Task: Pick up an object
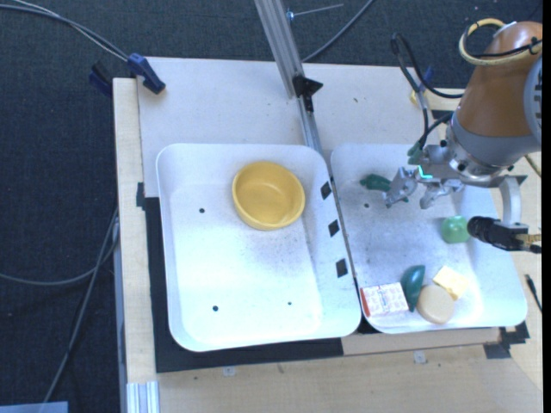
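From the overhead camera I see the gripper (411, 194) hovering over the right bin (379, 269), its two fingers spread apart with nothing between them, just beside a small dark green object (375, 181) near that bin's far edge. In that bin's near corner I make out a red-and-white packet (384, 300), a teal piece (413, 277), a tan round block (436, 304) and a pale yellow wedge (450, 280), with a light green ball (455, 229) toward its right wall. A yellow bowl (269, 194) sits in the left bin (207, 317).
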`<state>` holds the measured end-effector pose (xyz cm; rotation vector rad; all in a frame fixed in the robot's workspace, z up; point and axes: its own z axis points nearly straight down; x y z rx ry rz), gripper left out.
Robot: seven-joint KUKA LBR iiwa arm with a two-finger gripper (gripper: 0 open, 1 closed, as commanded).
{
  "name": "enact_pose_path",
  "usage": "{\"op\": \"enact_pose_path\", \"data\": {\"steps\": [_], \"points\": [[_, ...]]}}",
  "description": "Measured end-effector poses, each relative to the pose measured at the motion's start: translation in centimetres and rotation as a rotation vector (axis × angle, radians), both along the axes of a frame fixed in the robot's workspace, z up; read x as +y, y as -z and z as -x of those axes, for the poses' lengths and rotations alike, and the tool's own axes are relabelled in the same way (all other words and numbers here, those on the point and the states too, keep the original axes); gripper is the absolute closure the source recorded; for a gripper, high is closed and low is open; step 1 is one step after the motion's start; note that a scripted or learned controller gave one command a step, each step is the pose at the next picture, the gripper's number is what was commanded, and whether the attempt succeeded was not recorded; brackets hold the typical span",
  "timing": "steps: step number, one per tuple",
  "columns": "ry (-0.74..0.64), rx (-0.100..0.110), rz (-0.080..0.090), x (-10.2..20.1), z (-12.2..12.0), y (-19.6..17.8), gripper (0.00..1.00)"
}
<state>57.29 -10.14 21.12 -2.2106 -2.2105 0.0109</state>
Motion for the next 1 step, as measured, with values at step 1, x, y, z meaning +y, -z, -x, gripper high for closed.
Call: {"op": "enact_pose_path", "data": {"steps": [1], "points": [[-0.001,-0.007,0.000,0.00,-0.14,-0.33,0.00]]}}
